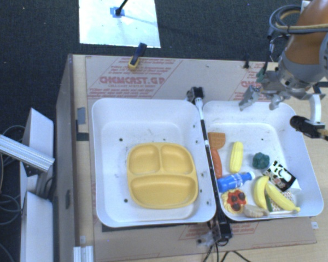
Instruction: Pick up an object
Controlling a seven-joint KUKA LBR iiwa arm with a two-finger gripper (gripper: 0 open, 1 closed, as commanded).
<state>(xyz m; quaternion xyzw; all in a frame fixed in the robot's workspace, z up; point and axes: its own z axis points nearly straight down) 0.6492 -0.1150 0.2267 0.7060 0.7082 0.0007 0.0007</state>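
The claw (261, 98) hangs spread and unladen at upper right, above the right bin (311, 173). The corn cob (236, 156) at that bin's centre looks light, stiff and smooth; gripping across its middle seems best.

Dark carpet floor (33, 31) surrounds the bench (153, 72); a pale sheet (120, 29) lies beyond.

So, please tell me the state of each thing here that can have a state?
gripper: open, holding nothing, above the right bin's far rim
yellow tray: lying flat in the left bin, nothing in its compartments
blue bottle: lying on its side
corn: lying flat
bananas: lying together near the right bin's front corner
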